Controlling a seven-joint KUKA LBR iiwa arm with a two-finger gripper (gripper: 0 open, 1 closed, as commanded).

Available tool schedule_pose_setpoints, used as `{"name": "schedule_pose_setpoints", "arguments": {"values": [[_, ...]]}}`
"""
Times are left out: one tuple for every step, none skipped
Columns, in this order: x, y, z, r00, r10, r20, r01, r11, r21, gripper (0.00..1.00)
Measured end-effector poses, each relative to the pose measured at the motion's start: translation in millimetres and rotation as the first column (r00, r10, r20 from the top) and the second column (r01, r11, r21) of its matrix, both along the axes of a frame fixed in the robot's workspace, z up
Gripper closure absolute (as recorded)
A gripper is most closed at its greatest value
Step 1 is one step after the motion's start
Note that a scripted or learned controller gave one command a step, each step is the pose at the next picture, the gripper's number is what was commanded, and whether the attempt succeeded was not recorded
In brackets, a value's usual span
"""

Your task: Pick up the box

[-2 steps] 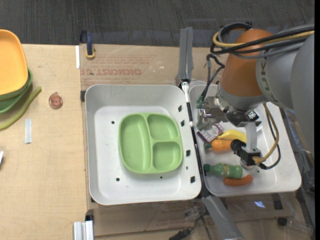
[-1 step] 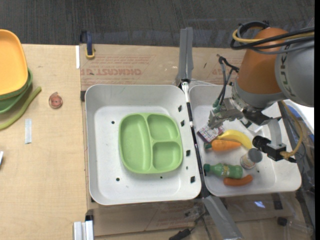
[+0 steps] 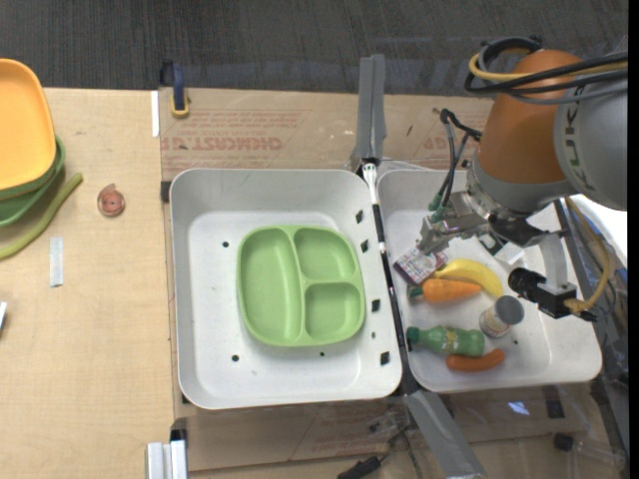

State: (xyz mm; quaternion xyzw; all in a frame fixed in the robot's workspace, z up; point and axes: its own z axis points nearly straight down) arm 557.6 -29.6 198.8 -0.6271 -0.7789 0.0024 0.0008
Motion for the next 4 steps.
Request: {"name": "schedule_pose_setpoints", "arguments": {"values": [[0,-2,8,1.0,-0.001,-0.001,0.001,1.0,-0.002,1.0],[0,-2,8,1.0,-0.001,-0.002,0.001,1.0,-0.001,0.0],[37,-86,-94,1.0,0.019,0.004,-0.019,1.0,0.001,0.0],[48,-75,-101,1.0,-0.027,0.013,0.027,1.0,0.0,0.0]]}}
